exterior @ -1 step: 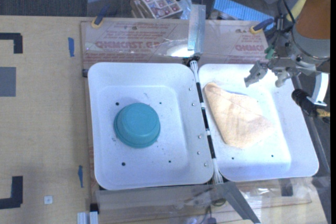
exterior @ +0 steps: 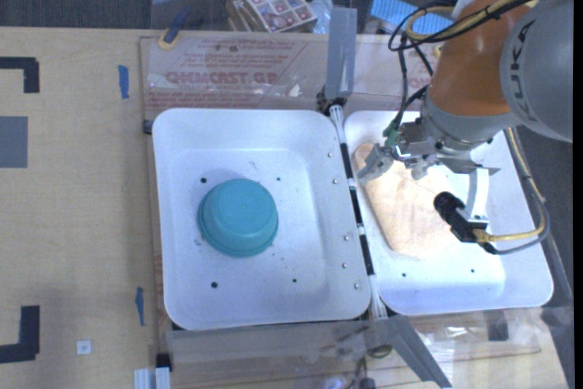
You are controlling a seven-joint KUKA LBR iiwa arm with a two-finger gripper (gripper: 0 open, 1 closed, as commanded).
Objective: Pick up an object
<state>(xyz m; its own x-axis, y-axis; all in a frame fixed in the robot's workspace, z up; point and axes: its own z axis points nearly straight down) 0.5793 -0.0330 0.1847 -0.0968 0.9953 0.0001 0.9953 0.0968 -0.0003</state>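
A teal bowl [exterior: 239, 216] sits upside down in the middle of the left bin [exterior: 182, 141]. A flat, pale tan object [exterior: 410, 214] lies in the right bin [exterior: 519, 278], reaching from its upper left corner toward its middle. My gripper [exterior: 398, 163] hangs low over the upper part of that tan object, near the wall between the bins. It is open, its fingers [exterior: 374, 162] spread apart, with nothing seen between them. The grey and orange arm [exterior: 474, 68] hides the far part of the right bin.
A black fitting with a yellow cable [exterior: 460, 219] hangs from the wrist over the tan object. Cardboard, boxes and clutter [exterior: 273, 0] lie beyond the bins. Wooden bench top [exterior: 73, 196] stretches to the left.
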